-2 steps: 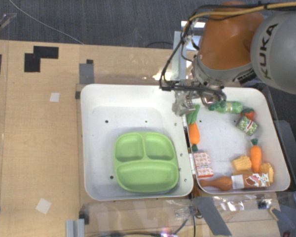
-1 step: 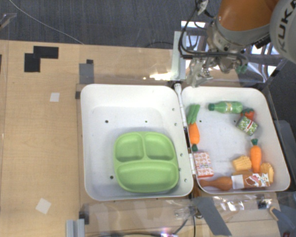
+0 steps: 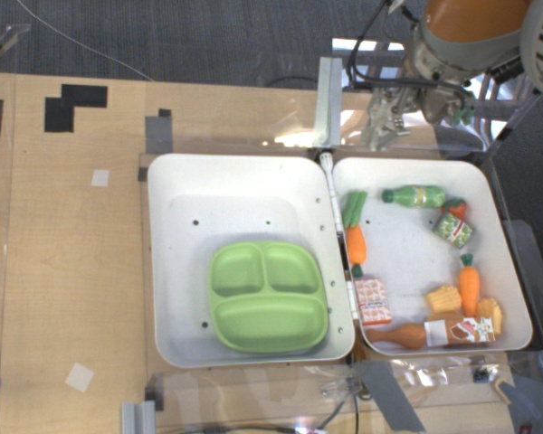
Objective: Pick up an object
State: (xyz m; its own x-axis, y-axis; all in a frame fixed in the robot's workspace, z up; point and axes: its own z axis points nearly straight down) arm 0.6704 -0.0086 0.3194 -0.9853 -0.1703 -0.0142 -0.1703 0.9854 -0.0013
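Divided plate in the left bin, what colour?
Light green, plain, no pattern. The plate shows clearly in the camera view.

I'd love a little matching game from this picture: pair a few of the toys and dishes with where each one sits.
Things:
1. green divided plate
2. green bottle
3. orange carrot by the divider
4. red and white carton

Places:
A. far edge of the right bin, lying on its side
B. left bin, toward its near side
C. near right corner of the right bin
D. left edge of the right bin, next to the wall between the bins

Pairs: 1-B, 2-A, 3-D, 4-C
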